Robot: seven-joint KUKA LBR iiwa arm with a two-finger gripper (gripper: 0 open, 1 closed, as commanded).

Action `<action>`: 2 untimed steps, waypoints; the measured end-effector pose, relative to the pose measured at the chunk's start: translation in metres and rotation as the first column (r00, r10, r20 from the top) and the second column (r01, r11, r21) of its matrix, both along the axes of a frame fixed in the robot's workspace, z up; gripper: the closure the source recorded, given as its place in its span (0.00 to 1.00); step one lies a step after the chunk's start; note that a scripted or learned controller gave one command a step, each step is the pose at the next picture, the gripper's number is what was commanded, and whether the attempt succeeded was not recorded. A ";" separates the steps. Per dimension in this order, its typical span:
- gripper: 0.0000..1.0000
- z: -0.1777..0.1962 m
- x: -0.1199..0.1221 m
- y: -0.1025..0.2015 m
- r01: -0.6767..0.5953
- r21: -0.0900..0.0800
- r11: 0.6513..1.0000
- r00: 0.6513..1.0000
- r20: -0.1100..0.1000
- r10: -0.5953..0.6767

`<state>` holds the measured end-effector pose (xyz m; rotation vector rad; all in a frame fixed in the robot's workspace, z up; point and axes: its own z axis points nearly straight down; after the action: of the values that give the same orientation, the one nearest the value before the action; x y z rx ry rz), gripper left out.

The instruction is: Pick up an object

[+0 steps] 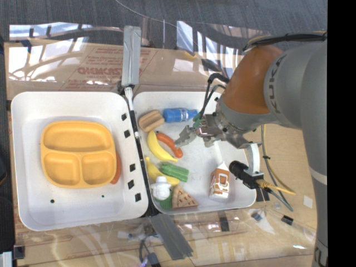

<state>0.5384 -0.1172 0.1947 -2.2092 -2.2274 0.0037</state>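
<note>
My gripper (190,133) hangs over the middle of the right bin (245,202), its fingers apart with nothing between them. The lower fingertip (179,140) sits just above the right end of a red-orange sausage (168,143), which lies across a yellow banana (158,149). A blue bottle (179,115) lies just behind the gripper, next to a brown bread roll (150,120). Toward the bin's front are a green vegetable (175,172), a small white bottle (161,191), a pizza slice (182,198) and a small carton (219,182).
The left bin (28,199) holds a yellow divided plate (78,152) with an orange sausage (115,170) along its right edge. The grey arm with its orange band (253,88) covers the right bin's far right corner. Cables (272,188) hang by the right bin's wall.
</note>
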 end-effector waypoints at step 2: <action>0.00 -0.087 0.082 0.021 0.053 -0.002 0.999 0.999 0.004 -0.053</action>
<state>0.6204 -0.0963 0.1073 -2.2702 -2.1708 0.0016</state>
